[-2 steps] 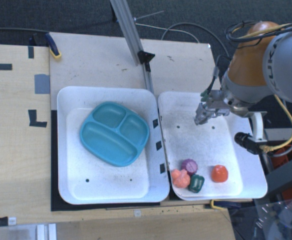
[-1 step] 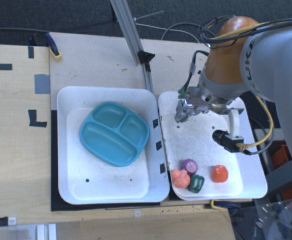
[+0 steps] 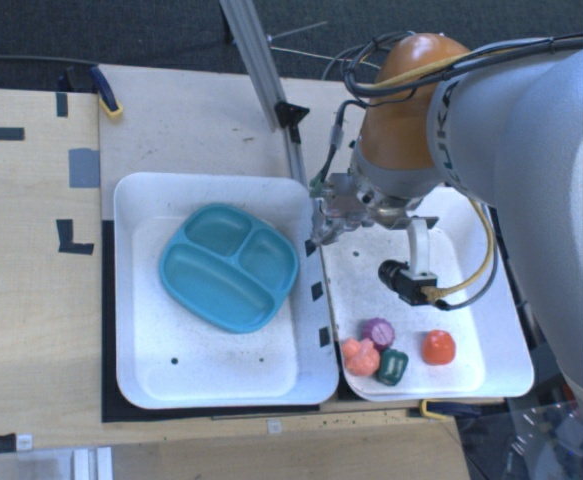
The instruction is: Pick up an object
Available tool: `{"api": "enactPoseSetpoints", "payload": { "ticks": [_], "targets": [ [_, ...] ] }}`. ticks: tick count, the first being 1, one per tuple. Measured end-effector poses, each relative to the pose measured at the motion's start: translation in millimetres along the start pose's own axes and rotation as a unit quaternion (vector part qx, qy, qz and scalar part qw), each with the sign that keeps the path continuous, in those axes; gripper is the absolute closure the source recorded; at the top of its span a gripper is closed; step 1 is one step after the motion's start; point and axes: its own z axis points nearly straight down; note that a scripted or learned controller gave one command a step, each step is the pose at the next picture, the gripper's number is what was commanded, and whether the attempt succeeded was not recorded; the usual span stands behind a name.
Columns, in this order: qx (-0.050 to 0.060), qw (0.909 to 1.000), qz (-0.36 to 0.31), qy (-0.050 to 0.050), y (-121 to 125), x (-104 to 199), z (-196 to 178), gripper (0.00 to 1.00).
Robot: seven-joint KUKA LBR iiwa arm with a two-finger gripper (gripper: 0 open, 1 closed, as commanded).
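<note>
Objects for picking sit in the near corner of the right bin [image 3: 491, 373]: purple onion-like piece [image 3: 378, 331], orange lumpy piece [image 3: 361, 357] touching it, dark green pepper-like piece [image 3: 392, 366] just beside, red-orange tomato-like piece [image 3: 438, 347] a bit apart to the right; claw [image 3: 323, 230] hangs low at the divide between bins, well apart from them, nothing seen between fingers, open or closed cannot tell; left bin [image 3: 136, 298] holds a teal divided plate [image 3: 229, 266] lying flat; both bins on the counter [image 3: 31, 298]
</note>
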Motion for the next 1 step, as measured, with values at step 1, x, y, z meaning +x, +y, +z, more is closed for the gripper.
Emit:
{"api": "enactPoseSetpoints", "payload": {
  "ticks": [1],
  "targets": [
    [-0.001, 1.0000, -0.001, 0.001, 8.8, 63.5, -7.5, 1.00]
  ]
}}
